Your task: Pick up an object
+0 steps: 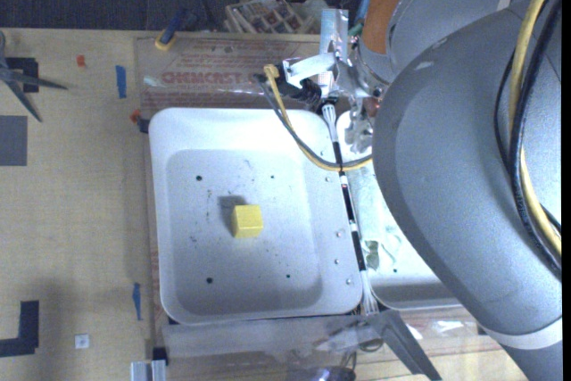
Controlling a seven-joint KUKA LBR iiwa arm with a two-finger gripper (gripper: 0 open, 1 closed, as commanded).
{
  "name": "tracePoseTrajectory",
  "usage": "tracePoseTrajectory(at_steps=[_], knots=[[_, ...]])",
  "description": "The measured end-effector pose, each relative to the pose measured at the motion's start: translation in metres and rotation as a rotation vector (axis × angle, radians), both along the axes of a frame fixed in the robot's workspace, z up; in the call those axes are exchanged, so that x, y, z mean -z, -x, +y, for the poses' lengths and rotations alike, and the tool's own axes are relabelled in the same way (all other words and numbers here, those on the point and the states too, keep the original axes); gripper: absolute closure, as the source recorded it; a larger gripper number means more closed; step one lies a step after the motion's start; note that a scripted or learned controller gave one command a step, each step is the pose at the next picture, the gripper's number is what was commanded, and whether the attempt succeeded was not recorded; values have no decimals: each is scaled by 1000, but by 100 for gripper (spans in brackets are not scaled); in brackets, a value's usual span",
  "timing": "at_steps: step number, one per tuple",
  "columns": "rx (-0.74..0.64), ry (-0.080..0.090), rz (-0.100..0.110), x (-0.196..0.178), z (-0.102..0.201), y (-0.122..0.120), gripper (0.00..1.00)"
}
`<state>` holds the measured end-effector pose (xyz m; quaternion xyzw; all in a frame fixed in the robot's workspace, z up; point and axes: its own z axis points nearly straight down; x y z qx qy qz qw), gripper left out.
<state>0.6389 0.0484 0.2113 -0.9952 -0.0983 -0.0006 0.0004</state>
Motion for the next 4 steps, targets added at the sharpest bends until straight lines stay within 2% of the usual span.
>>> tracePoseTrajectory(at_steps=[1,2,3,4], knots=[[-606,1,3,-62,13,16,100],[-314,0,7,-17,41,25,100],[1,0,1,-12,33,30,100],[-329,-1,8,25,72,84,100]])
